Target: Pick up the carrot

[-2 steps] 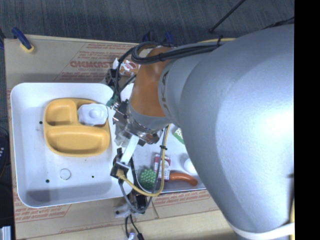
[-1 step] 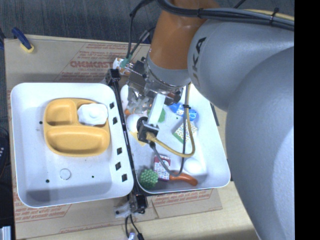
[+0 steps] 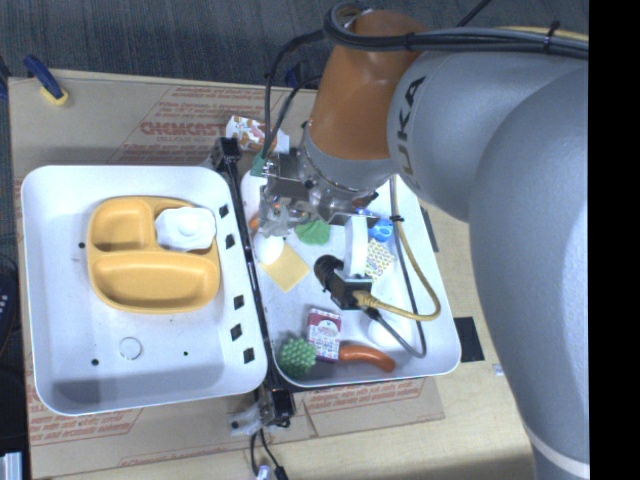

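Gripper (image 3: 285, 208) upper-centre (grip state unclear) sits far from carrot (image 3: 366, 354) at lower-centre, risks grabbing cheese slice (image 3: 287, 266) instead

Glossy plastic carrot (image 3: 367, 354), smooth white bins (image 3: 60, 268)

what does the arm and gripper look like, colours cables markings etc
The arm is bulky, rounded grey with dark lettering on its side and an orange band above the wrist. Black cables run along it. The gripper is bare metal.
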`<state>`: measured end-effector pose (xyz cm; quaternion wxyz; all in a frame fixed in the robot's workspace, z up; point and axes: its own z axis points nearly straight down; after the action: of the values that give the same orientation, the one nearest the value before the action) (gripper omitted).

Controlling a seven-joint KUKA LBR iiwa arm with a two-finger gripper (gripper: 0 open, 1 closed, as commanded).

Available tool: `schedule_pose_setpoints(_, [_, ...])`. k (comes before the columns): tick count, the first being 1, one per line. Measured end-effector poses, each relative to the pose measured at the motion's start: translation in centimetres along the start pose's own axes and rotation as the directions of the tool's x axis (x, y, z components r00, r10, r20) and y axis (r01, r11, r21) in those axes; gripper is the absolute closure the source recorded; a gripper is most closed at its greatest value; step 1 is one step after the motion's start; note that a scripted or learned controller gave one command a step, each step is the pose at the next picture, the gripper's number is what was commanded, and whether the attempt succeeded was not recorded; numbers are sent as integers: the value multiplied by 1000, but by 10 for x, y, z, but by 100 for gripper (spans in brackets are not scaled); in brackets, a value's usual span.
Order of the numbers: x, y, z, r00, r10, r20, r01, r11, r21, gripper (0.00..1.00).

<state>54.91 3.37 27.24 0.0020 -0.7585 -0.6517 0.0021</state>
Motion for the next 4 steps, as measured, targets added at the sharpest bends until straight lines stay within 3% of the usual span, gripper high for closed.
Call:
schedule_pose_setpoints(1, [-16, -31, 82, 979, 204, 0, -204, 979, 1, 100])
schedule_pose_setpoints(2, [-54, -58, 35, 924, 381, 0, -381, 924, -1, 100])
schedule_pose_setpoints(3, [-98, -59, -14, 934, 357, -2, -357, 934, -2, 100])
schedule_pose_setpoints(4, [-72, -63, 82, 816, 578, 0, -578, 816, 3, 100])
